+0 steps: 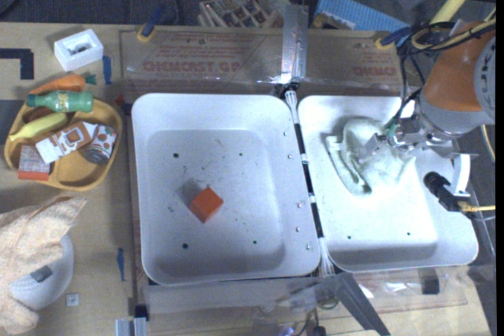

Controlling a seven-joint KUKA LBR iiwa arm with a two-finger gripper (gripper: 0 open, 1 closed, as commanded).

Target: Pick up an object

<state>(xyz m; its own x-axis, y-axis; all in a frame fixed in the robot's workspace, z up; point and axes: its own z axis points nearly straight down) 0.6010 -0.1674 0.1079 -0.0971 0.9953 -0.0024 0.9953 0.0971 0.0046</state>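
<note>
Camera view: claw [358,157] low in the right bin [409,248] — too blurred to tell its grip — orange block [206,204] well apart.

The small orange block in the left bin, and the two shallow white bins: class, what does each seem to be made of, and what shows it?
Small orange block: probably painted wood or foam; matte, flat faces, sharp edges, no glare. The look leaves it open.
Shallow white bins: likely moulded plastic; smooth, slightly glossy, with rounded corners and raised rims.
</note>
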